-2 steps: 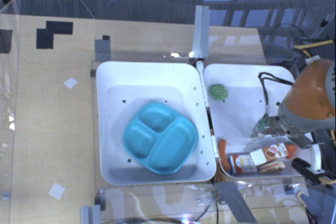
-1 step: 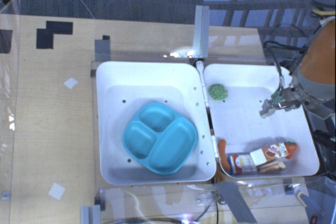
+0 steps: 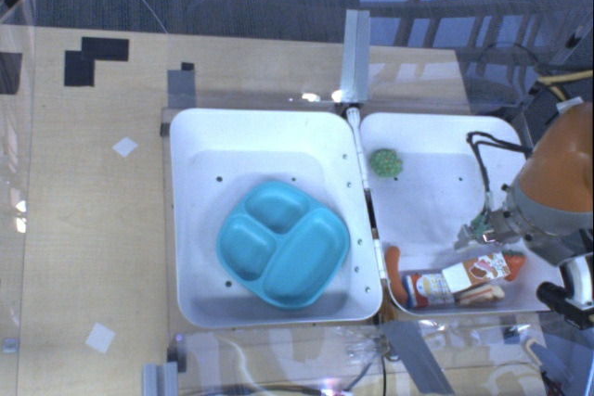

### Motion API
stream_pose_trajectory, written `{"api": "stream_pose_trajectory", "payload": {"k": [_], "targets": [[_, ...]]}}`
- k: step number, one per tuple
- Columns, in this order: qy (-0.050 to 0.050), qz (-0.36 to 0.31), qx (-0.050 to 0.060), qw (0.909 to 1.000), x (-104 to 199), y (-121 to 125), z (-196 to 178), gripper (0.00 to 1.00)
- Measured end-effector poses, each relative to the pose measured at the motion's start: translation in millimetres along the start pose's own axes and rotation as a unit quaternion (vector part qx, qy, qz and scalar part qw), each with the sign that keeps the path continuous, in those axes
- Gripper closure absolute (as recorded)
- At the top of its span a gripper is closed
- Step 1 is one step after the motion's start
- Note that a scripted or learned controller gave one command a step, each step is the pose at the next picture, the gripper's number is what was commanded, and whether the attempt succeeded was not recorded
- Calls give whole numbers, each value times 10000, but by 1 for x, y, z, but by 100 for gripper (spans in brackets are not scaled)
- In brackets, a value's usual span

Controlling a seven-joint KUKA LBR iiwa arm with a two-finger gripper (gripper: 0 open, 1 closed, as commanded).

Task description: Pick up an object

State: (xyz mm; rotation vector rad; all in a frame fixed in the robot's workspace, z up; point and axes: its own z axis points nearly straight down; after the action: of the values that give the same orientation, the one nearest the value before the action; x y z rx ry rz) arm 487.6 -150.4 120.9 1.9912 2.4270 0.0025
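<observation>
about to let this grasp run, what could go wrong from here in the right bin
The gripper sits low over a tight pile at the right bin's near edge: a packet lying against a red sausage-shaped item and an orange piece. It may catch two things or shove them against the wall. The green ball lies apart and could roll if bumped.
</observation>
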Motion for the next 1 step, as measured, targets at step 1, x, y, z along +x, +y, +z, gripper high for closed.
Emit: {"api": "stream_pose_trajectory", "payload": {"k": [1], "targets": [[0,3,-2,10000,0,0,0,0]]}}
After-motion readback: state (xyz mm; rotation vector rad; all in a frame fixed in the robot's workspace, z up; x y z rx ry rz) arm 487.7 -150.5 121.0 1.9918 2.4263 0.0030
